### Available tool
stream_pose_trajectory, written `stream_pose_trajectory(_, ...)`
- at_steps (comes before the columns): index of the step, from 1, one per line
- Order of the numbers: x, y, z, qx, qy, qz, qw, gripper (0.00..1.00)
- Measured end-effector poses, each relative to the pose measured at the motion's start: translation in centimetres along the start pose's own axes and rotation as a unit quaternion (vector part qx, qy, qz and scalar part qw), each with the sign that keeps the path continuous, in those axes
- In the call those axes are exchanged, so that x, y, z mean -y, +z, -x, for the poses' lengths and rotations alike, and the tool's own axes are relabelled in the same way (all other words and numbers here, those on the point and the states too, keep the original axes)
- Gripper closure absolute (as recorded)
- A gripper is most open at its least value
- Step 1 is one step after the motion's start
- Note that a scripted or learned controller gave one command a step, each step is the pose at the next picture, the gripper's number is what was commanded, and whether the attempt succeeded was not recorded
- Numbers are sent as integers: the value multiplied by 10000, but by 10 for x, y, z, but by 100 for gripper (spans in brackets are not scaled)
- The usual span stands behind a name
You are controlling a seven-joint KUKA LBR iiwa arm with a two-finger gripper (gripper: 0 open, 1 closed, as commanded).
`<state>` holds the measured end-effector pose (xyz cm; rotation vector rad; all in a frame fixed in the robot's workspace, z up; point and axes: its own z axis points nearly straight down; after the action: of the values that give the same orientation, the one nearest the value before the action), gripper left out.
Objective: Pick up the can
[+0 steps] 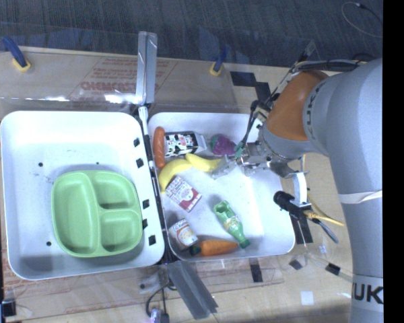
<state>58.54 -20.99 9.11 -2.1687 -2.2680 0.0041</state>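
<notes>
Reaching in from the right, my gripper [230,165] sits low in the right bin [273,237], just beside the banana [182,166] and the purple item [222,144]; whether my jaws are apart or together cannot be determined at this slant. The can [184,233] lies near the front-left corner of that bin, touching the carrot [217,247], near the green bottle [231,225] and well apart from my gripper. A green divided tray [97,212] occupies the left bin [27,130].
</notes>
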Motion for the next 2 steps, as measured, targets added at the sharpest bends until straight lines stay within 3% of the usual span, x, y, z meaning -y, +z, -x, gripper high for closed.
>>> stream_pose_trajectory(1, -13, 0, 1, 3, 153, 5, 9999, 0)
stream_pose_trajectory(2, -65, 0, 4, -3, 394, -17, 9992, 0)
